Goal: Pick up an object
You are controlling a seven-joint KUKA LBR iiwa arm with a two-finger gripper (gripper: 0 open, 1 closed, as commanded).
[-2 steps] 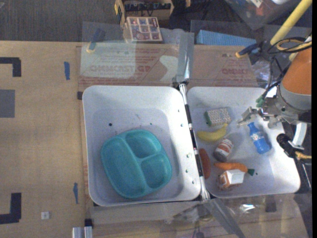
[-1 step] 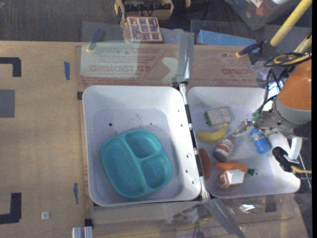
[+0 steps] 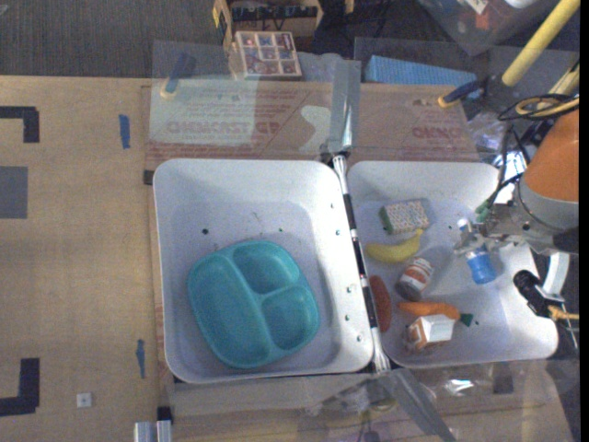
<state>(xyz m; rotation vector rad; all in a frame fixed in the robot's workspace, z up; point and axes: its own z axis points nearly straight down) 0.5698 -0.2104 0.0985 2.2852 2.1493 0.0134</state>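
Camera view: gripper (image 3: 479, 239) sits above a blue object (image 3: 480, 267) in the right bin (image 3: 515, 339); jaw state cannot be determined.

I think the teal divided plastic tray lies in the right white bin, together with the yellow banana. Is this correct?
Not quite. The camera view shows the teal divided plastic tray in the left white bin, alone. The yellow banana lies in the right white bin, as you said.

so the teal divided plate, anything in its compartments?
Empty. All three compartments of the teal divided plate show bare teal, and it lies flat in the left bin.
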